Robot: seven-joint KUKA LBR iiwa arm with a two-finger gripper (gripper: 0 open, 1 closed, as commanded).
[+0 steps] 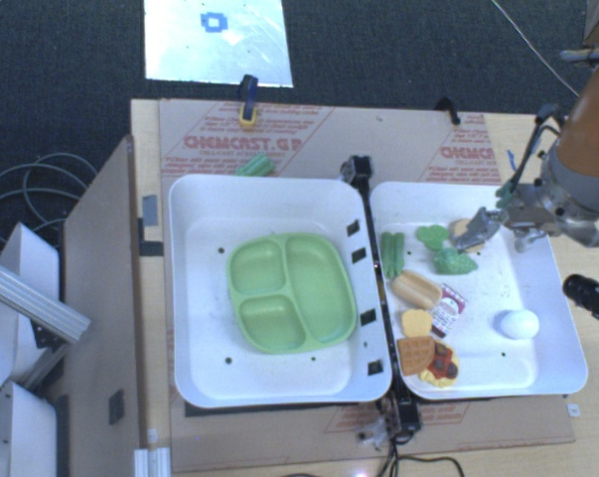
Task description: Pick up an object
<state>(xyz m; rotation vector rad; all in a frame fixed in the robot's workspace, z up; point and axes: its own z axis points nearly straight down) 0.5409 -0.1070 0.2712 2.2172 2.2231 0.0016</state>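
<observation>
- You saw the claw (481, 229) low over the right-hand shallow white bin (547, 371), reaching in from the right toward the far-left part of that bin.
- Whether it was spread or pressed together, you could not tell; the metal tip was too blurred against the bin floor.
- It sat just beside a leafy green plastic toy (450, 259), perhaps touching its upper edge, with a small tan item (462, 229) half hidden beneath the tip.
- Nothing was visibly pinched, so you should have judged the pick as not yet done: the approach looked made, the grasp and lift remained.
- Other candidates lay well apart from the tip: a tan bread-roll toy (415, 288), a white egg-shaped ball (519, 323), a red-and-white sachet (447, 310), a green bean pod (391, 253) by the divider, and a waffle-like toy (415, 354) near the front.
- The left-hand white bin (195, 207) held a pale green compartment tray (291, 292), untouched on the worktop (309, 127).
</observation>
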